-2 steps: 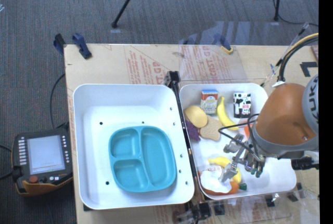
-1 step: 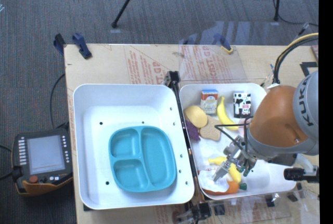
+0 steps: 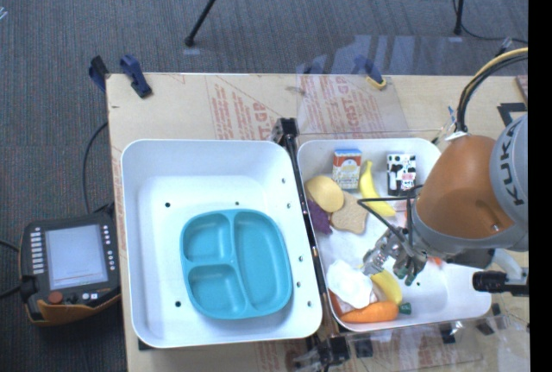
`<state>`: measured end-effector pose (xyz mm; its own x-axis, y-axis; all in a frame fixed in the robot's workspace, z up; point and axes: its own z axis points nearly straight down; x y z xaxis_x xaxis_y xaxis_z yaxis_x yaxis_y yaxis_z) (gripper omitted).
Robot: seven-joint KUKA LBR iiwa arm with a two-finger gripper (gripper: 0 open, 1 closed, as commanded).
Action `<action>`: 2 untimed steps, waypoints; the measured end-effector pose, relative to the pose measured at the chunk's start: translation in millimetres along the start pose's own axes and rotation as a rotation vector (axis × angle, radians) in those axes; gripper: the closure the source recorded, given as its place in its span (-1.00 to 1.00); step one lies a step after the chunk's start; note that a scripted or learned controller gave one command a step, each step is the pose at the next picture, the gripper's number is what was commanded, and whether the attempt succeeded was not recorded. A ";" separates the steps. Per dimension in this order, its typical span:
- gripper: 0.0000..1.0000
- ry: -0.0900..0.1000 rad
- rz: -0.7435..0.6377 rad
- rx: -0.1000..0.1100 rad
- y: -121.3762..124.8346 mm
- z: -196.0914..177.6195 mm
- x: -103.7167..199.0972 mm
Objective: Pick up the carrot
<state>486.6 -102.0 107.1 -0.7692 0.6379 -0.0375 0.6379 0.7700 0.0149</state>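
1. Currently, the step in hand looks like the approach: the gripper (image 3: 395,261) hangs low in the right bin (image 3: 466,303), just above and slightly right of the carrot (image 3: 373,312), and no object sits between its fingers.
2. Whether the fingers are spread wide or drawn close cannot be told; from above they read as a small cluster of dark metal parts beneath the orange band of the arm (image 3: 466,193).
3. The carrot lies on its side near the front wall of the right bin, towards that bin's left corner. It is a short, smooth orange toy, thicker at its left end, with a small green stub at its right end.
4. A yellow piece (image 3: 386,286) lies just behind the carrot, almost touching it, and a white crumpled item (image 3: 348,282) sits to the carrot's upper left, also very close.
5. Judging from this, the next move calls for the gripper to shift a little forward and left, come down over the middle of the carrot with the fingers across its narrow width, and close without catching the yellow piece or the bin wall.
6. Farther back in the right bin are a small red and white carton (image 3: 347,167), a banana (image 3: 371,186), a black and white carton (image 3: 400,172), a pale potato shape (image 3: 324,192) and a slice of toast (image 3: 351,218).
7. The left bin (image 3: 147,189) holds a blue divided plate (image 3: 235,262). Both bins rest on the worktop (image 3: 224,107).
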 end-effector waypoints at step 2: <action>-1.00 0.036 0.115 0.017 -25.6 -178.4 -18.4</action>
<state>477.6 -131.2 285.7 -0.6914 0.7224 -0.0004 0.7224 0.6914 0.0000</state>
